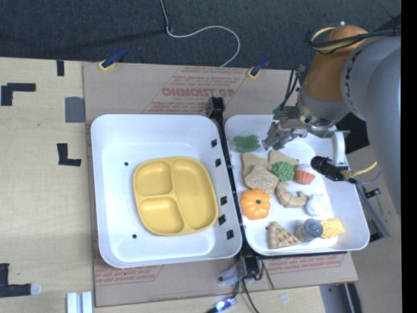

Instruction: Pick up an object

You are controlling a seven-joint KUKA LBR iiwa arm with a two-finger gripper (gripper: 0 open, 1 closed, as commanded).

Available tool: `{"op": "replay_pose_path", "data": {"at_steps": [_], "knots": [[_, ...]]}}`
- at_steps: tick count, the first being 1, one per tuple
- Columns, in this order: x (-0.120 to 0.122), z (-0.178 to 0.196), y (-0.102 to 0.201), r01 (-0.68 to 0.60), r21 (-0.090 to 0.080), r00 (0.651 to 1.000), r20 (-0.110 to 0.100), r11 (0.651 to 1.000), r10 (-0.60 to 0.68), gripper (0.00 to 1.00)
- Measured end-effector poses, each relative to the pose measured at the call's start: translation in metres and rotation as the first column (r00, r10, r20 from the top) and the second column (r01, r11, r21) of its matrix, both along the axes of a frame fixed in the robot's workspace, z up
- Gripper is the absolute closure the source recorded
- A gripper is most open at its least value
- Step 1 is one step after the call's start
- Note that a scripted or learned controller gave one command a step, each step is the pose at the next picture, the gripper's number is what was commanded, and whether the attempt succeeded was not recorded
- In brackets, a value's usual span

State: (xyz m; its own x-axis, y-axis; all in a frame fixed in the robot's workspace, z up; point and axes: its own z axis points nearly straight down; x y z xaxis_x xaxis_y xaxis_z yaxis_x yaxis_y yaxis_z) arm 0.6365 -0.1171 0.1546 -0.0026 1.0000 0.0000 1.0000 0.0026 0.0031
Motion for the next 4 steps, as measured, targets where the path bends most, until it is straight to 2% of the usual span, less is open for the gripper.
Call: {"op": "replay_pose_path", "data": {"at_steps": [1,2,3,4], "knots": [[0.009,0.059,-0.004,0.001,-0.001,1.0,0.002,1.0,-0.001,1.0],[0.009,0.07,-0.004,0.001,0.0,1.0,-0.003,1.0,-0.001,1.0],[0.008,0.062,0.059,-0.004,0.002,1.0,-0.006,1.0,0.004,1.0],[0.007,0.057,0.106,-0.003,0.001,1.0,-0.006,1.0,0.003,1.0]]}}
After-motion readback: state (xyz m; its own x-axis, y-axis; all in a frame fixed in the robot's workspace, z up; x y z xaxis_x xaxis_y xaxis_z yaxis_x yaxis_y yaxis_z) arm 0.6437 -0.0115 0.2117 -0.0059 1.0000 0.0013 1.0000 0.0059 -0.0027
